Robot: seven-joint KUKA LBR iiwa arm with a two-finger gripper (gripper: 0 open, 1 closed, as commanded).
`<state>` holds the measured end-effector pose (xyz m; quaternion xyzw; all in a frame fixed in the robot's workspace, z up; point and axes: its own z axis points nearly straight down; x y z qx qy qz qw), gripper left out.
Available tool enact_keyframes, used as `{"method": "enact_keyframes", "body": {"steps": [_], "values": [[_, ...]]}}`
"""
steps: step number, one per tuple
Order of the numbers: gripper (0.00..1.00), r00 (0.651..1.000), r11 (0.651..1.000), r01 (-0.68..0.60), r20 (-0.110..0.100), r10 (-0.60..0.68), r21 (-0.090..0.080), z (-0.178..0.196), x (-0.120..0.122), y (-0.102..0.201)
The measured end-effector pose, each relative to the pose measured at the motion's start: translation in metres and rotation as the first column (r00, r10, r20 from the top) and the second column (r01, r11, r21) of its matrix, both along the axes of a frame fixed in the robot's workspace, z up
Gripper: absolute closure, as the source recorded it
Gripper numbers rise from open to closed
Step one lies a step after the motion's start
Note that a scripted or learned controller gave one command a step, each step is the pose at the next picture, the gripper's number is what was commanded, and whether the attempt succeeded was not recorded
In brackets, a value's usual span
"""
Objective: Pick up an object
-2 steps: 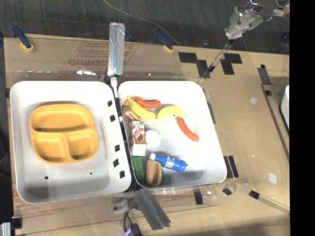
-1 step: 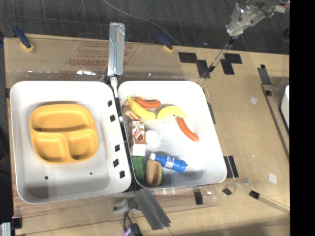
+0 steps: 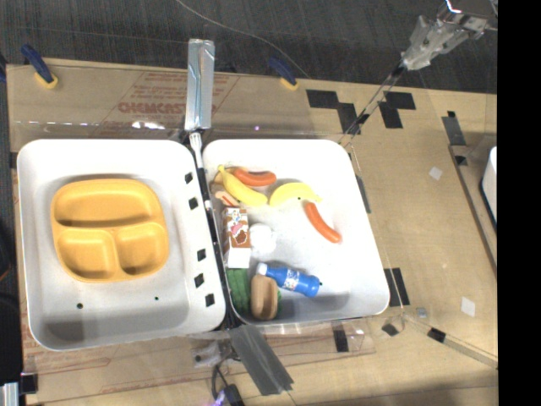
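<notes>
The right bin (image 3: 359,252) holds several objects. A yellow banana (image 3: 243,192) lies by an orange sausage (image 3: 256,177) at the bin's back, beside a second yellow piece (image 3: 294,194). Another orange sausage (image 3: 323,222) lies alone towards the right. A small brown and white carton (image 3: 237,227) and a white ball (image 3: 263,239) sit in the middle. At the front lie a blue bottle (image 3: 291,281), a green item (image 3: 239,289) and a brown bun (image 3: 265,298). My gripper (image 3: 420,49) hangs high at the upper right, beyond the bins and far from every object.
The left bin (image 3: 34,294) carries a yellow divided tray (image 3: 108,227). A metal bar (image 3: 199,83) stands upright behind the wall between the bins. A thin dark rod (image 3: 368,110) slants from the gripper down to the right bin's back corner. Bare bench lies to the right.
</notes>
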<state>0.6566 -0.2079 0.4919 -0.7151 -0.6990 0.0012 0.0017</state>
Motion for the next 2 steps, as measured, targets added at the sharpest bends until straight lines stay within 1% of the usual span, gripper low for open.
{"method": "enact_keyframes", "body": {"steps": [1,2], "values": [[1.00,0.997,0.997,-0.073,-0.006,0.073,0.001,-0.156,-0.050,0.007],[1.00,1.000,1.000,-0.015,0.011,0.015,-0.003,-0.002,-0.011,0.012]]}}
